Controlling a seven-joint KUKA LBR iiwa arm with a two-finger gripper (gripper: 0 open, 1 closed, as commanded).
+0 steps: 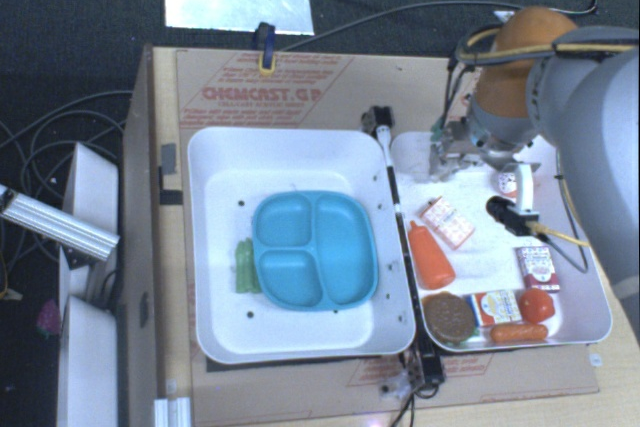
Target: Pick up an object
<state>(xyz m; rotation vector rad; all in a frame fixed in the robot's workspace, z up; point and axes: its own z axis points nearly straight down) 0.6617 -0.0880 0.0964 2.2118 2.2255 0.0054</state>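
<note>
Orange bottle (431, 255) lies in the right bin (600, 310), near its left wall, well below the tool (447, 158), which hangs over that bin's upper left corner; whether it grips anything I cannot tell.

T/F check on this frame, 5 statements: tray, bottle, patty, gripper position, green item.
1. The blue divided tray lies in the left bin. True.
2. The orange bottle lies in the left bin beside the tray. False: it lies in the right bin, near the divider between the bins.
3. The brown round patty sits at the near end of the right bin. True.
4. The gripper is over the blue tray. False: it is over the far end of the right bin, apart from the tray.
5. A green item lies along the tray's left edge. True.
</note>
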